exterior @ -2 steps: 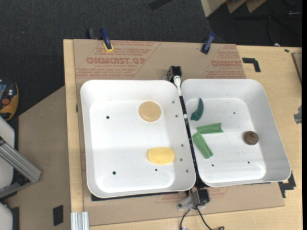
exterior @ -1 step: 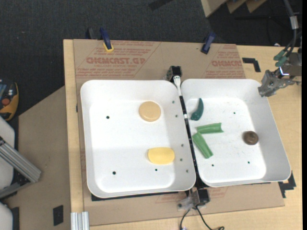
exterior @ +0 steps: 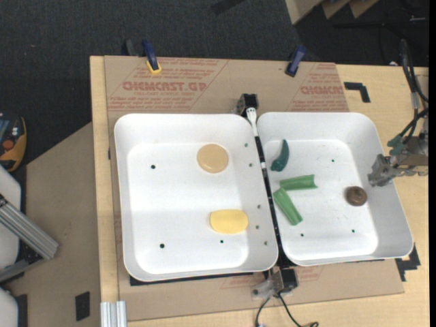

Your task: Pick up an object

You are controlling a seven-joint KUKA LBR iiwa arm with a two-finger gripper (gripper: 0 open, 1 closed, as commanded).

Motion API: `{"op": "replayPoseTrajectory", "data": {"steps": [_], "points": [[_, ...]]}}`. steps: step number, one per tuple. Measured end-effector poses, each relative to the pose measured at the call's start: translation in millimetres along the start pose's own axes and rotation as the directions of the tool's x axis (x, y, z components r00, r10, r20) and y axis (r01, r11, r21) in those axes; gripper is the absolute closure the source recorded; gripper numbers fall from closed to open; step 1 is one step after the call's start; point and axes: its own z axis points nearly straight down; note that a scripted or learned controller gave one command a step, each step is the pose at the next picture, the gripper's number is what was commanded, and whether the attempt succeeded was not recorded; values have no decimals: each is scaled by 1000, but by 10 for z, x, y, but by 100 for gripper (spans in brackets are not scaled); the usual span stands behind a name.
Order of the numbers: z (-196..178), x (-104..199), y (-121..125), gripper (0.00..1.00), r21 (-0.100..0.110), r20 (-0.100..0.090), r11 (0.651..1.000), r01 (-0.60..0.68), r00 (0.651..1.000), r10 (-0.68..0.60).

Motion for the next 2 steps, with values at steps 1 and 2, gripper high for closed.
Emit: {"op": "replayPoseTrajectory", "data": {"steps": [1,2], "points": [[-542,307,714,100,-19,5,1000,11,1000,-11],[-467,-267,-7,100,-9,3,1000,-2,1000,2]]}}
